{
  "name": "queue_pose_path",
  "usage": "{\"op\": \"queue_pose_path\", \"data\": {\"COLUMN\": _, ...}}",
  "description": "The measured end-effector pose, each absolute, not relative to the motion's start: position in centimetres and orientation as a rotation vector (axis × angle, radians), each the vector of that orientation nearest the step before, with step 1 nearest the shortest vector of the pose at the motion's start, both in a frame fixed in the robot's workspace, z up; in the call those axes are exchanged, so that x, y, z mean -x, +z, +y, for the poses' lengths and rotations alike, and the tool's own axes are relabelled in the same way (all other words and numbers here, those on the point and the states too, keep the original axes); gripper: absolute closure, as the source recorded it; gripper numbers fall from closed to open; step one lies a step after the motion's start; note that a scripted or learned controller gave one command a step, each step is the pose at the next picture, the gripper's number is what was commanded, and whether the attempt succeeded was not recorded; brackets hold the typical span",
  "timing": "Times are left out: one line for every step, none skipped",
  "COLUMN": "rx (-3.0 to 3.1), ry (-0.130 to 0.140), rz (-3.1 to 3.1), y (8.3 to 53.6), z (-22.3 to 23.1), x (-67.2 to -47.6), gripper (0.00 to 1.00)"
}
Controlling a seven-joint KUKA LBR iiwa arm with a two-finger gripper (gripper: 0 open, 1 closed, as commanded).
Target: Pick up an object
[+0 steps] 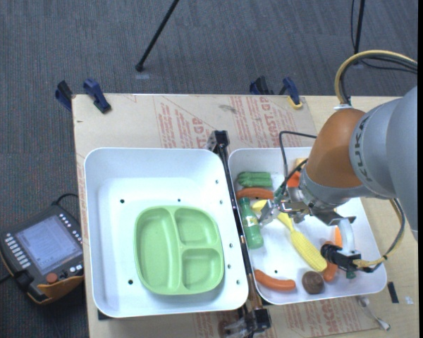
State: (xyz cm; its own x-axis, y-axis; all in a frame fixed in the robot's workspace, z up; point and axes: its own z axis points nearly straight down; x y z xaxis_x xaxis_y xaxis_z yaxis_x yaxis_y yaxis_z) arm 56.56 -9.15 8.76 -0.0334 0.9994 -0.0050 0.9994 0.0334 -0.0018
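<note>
My gripper point(276, 211) hangs low over the right bin point(366, 220), toward its left half, the arm reaching in from the right. I cannot tell from this angle how it is set, nor whether anything is caught in it.

Nearest candidate: a yellow corn cob point(302, 243), just beside and partly under my gripper on its near-right side. Its long axis runs diagonally, from the far-left end at my gripper to the near-right end toward the bin's near wall.

Also within reach: a green bottle point(251, 224) just left of my gripper, lying near-to-far along the left wall; a sausage point(275, 281) near the front wall.

The left bin point(106, 189) holds a green divided tray point(178, 249), well apart.

Judgement: a closure across the cob's width, not along its length, suits best.
</note>
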Motion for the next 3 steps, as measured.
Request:
{"op": "queue_pose_path", "data": {"rx": -2.192, "ry": -0.006, "rz": 2.258, "y": 9.6, "z": -9.0, "x": -56.5, "gripper": 1.0}}
{"op": "queue_pose_path", "data": {"rx": -1.976, "ry": -0.002, "rz": 2.447, "y": 18.7, "z": -4.3, "x": -53.3, "gripper": 1.0}}
{"op": "queue_pose_path", "data": {"rx": -2.141, "ry": -0.004, "rz": 2.305, "y": 22.4, "z": -1.9, "x": -49.7, "gripper": 1.0}}
